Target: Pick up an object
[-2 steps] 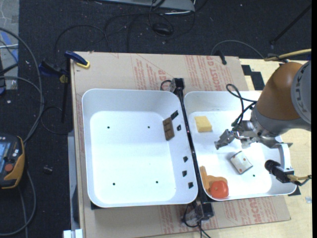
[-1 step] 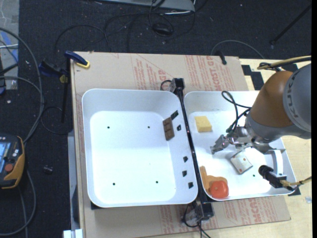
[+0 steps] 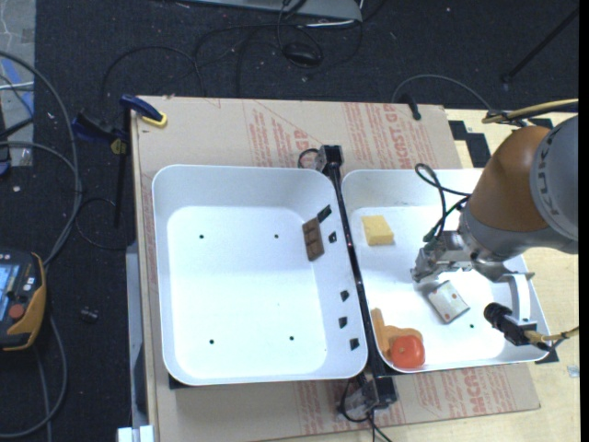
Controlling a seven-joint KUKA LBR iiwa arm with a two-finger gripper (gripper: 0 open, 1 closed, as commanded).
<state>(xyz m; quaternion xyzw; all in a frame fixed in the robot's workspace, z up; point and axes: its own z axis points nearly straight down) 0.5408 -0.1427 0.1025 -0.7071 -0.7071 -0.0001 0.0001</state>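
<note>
**Gripper over right bin, fingers unreadable**

Landmark: yellow block (image 3: 377, 230), upper left of right bin (image 3: 396, 184). Brown bar (image 3: 314, 239) sits left of it in left bin (image 3: 184, 191). Orange-red object (image 3: 403, 346) well below it. Gripper (image 3: 434, 267) right-below it; white-grey block (image 3: 448, 301) just under gripper. Can't tell its state.

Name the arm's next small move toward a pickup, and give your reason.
Probably a short straight descent. The gripper hangs over the right bin, just beside the small white block, which lies clear of the yellow sponge and the red tomato, so it looks like the closest target.
</note>
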